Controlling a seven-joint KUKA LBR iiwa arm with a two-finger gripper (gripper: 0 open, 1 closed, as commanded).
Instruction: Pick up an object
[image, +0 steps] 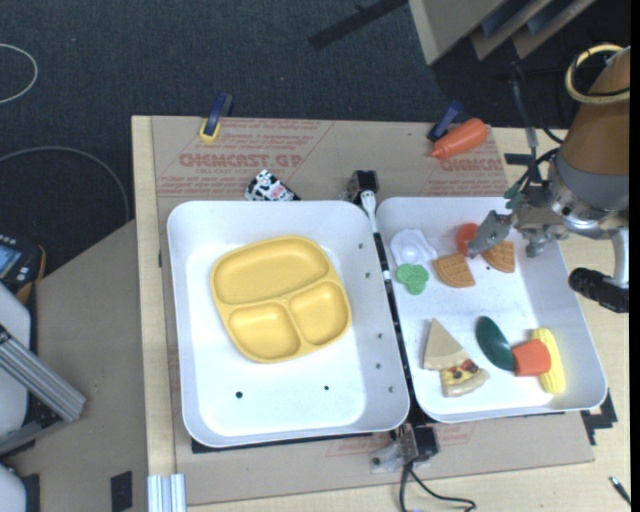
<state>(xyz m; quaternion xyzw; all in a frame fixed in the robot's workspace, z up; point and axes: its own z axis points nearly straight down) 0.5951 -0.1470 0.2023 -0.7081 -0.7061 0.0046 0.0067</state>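
The right bin (545, 300) holds several toy foods. At the back lie a white piece (410, 243), a green piece (411, 278), a red piece (466, 236) and two orange wedges (455, 270) (501, 260). Nearer the front lie a pizza slice (445, 352), a dark green piece (492, 342), an orange-red block (532, 356) and a yellow corn cob (550, 362). My gripper (510, 238) hangs open over the back of this bin, its fingers either side of the right-hand orange wedge. Nothing is lifted.
The left bin (290, 400) holds a yellow divided plate (280, 297). Behind the bins sit an orange clamp (460, 138), a yellow-and-blue clamp (212, 118) and a small black-and-white object (268, 186). A black part (600, 288) juts in at the right bin's edge.
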